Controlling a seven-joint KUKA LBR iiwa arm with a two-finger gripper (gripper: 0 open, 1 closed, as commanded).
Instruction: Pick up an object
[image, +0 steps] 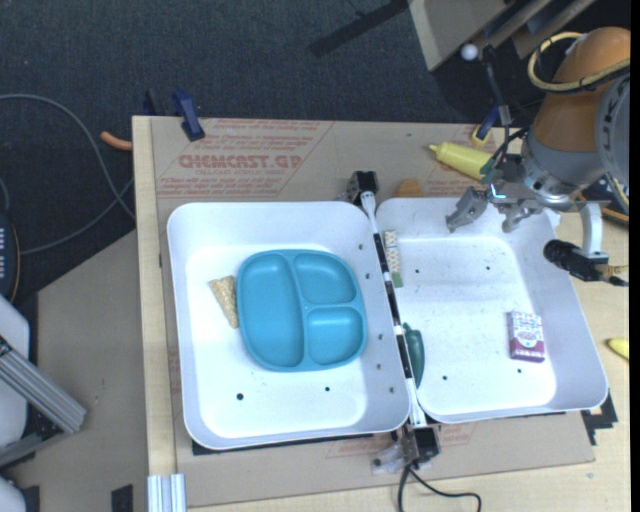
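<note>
My gripper (490, 213) hangs over the far edge of the right bin (470, 390), its two fingers spread open with nothing between them. A small purple and white box (526, 335) lies flat near the right side of that bin, well in front of the gripper. A dark green item (414, 352) rests against the bin's left wall. In the left bin (200, 400) sits a blue divided plate (300, 306), and a tan cracker-like piece (224, 296) pokes out from under its left edge.
A yellow banana-like object (462, 157) lies on the bench behind the right bin. A small patterned strip (391, 256) sits on the ridge between the bins. Black clamps (362, 186) hold the bins at the far and near ends of the seam.
</note>
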